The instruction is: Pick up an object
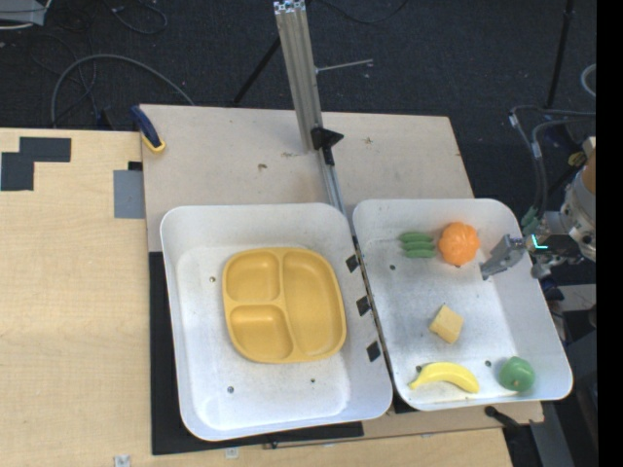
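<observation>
The gripper (502, 258) hangs at the right bin's (545, 314) edge, its grip state impossible to tell, with the orange (458, 243) just beside it—likely light, smooth, apt to roll, best pinched across the middle.

Left bin and bench backdrop

A yellow three-compartment plate (284, 304) sits flat in the left white bin (195, 377); behind, an aluminium post (300, 76) rises from the bench (224, 154), with a blue-and-yellow tool (148, 130) at its far-left corner.

Two white bins (195, 397), one yellow tray (284, 305), five toy foods (447, 324).
</observation>
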Available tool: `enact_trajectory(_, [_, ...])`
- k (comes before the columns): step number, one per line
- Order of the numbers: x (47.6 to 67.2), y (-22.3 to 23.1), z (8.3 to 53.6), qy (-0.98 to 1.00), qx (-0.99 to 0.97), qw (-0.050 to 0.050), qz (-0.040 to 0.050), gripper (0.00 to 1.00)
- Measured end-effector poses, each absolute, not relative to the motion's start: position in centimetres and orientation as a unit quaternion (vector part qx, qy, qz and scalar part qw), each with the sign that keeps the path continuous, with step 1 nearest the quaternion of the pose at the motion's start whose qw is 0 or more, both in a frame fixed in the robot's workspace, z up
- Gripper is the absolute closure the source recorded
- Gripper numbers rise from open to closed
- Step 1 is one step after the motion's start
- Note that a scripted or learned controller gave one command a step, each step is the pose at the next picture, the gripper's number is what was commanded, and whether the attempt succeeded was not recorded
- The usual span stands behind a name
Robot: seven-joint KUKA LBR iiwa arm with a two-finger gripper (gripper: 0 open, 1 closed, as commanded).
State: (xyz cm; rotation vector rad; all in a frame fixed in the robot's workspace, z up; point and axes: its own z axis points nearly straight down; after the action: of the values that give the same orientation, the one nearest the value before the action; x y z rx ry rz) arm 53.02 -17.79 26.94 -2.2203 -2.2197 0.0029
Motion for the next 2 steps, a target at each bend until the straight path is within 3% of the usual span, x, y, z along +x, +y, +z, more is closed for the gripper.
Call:
enact_trajectory(1, [53.0, -17.8, 27.0, -0.707, -0.707, 0.000, 0.0006, 0.00])
enact_trajectory(2, [52.9, -17.6, 22.7, -0.707, -0.707, 0.003, 0.0017, 0.00])
